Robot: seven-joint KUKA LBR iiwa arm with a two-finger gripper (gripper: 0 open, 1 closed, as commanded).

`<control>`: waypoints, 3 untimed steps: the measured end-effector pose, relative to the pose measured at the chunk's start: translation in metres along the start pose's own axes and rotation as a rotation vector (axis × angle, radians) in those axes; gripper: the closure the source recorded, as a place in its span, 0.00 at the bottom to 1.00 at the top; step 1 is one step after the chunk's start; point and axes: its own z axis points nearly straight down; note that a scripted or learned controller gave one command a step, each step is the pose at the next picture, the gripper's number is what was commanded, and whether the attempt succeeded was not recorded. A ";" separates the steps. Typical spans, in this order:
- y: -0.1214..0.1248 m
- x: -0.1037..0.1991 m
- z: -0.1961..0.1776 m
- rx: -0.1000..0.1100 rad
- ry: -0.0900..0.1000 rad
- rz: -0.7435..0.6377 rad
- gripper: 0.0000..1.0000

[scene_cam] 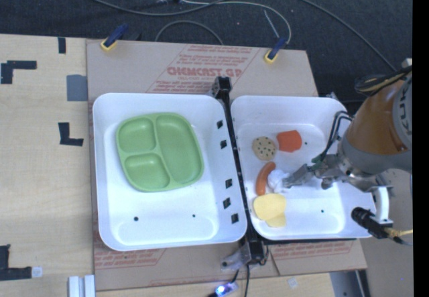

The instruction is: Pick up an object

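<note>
The right bin (315, 222) holds a round brown cookie (264, 148), a red-orange block (289, 141), an orange sausage (264, 177) and a pale yellow piece (270, 210). My gripper (285, 180) reaches in from the right and sits low in this bin. Its tip is just right of the sausage, above the yellow piece and below the red-orange block. A small white patch (275, 184) lies between the tip and the sausage; I cannot tell what it is. Nothing is seen lifted off the bin floor.
The left bin (114, 222) holds a green divided plate (159, 151). A black divider (231, 168) runs between the two bins. The arm's orange band (375, 128) and wrist hang over the right bin's right wall. Cables lie beyond the cardboard at the back.
</note>
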 end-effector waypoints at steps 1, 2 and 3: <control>0.005 -0.002 -0.003 -0.019 -0.008 0.002 0.00; 0.007 0.000 -0.014 -0.022 -0.004 0.002 1.00; 0.004 -0.004 -0.058 0.000 -0.004 0.000 1.00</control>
